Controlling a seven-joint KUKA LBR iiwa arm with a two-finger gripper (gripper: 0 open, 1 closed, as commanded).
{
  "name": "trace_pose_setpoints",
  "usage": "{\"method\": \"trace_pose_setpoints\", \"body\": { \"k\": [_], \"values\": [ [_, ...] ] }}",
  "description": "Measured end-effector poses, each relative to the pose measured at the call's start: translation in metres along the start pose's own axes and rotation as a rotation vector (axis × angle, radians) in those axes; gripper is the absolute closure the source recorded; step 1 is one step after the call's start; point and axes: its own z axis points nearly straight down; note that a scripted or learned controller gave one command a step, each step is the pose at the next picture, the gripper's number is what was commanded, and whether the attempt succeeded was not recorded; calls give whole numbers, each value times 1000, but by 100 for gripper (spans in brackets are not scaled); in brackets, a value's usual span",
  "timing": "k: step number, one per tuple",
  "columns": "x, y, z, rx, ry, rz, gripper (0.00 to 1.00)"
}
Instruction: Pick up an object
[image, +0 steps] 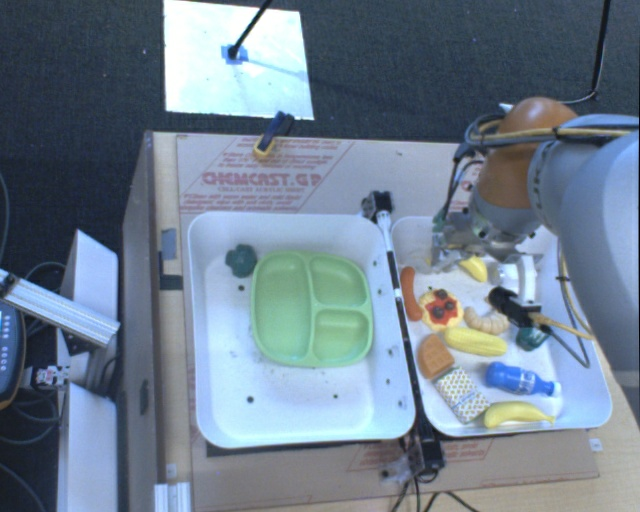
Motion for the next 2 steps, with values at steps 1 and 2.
{"method": "trace_pose_setpoints", "body": {
  "k": [1, 2],
  "values": [
    [0, 0, 0, 0, 0, 0, 0],
    [-22, 9, 15, 27, 5, 8, 0]
  ]
}}
